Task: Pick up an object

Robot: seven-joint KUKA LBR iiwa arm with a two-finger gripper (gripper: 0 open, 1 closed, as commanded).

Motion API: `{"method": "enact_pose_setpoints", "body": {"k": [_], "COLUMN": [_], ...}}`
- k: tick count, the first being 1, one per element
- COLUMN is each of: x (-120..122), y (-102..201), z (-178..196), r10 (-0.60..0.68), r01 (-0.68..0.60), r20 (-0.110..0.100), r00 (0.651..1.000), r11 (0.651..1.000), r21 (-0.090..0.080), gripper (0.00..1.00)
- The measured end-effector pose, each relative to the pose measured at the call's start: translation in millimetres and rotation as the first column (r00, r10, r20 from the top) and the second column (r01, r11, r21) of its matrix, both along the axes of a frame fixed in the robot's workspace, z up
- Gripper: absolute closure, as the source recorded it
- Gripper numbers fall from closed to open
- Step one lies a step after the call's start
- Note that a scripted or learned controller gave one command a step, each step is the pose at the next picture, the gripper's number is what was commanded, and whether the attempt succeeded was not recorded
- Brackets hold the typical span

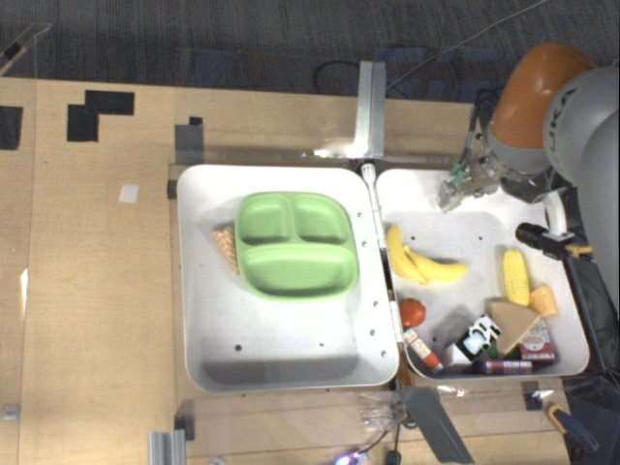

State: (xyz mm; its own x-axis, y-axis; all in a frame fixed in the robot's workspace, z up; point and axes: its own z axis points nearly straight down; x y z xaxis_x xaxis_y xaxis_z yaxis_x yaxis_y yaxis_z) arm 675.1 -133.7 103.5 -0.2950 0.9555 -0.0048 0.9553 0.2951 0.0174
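Grey metal, the two-finger gripper [455, 194] hung over the far corner of the right white bin [465, 229]; whether it was apart or together could not be told, and nothing showed in its grasp. The yellow banana [418, 263] lay nearer the camera than the gripper, well apart from it, beside the wall the two bins share. Past the banana, toward the arm's side, stood a yellow corn cob [516, 275], an orange wedge [543, 300] touching its near end. Nearer than the banana lay a small red tomato [413, 312], a red-and-white tube [422, 350] and a tan triangular piece [514, 325]. Across the shared wall from the banana, a green three-compartment plastic tray [294, 243] sat in the left white bin [281, 347].
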Motion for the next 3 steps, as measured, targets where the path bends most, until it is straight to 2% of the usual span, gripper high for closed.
{"method": "enact_pose_setpoints", "body": {"k": [1, 2, 3], "x": [-2, 2, 1], "y": [3, 3, 4], "z": [-2, 12, 11], "r10": [0.003, 0.006, 0.008], "r01": [-0.002, -0.006, -0.008], "r20": [-0.009, 0.005, -0.001], "r00": [1.0, 1.0, 1.0], "r11": [1.0, 1.0, 1.0], "r21": [0.005, 0.001, 0.004], "gripper": [0.0, 1.0, 0.0]}}
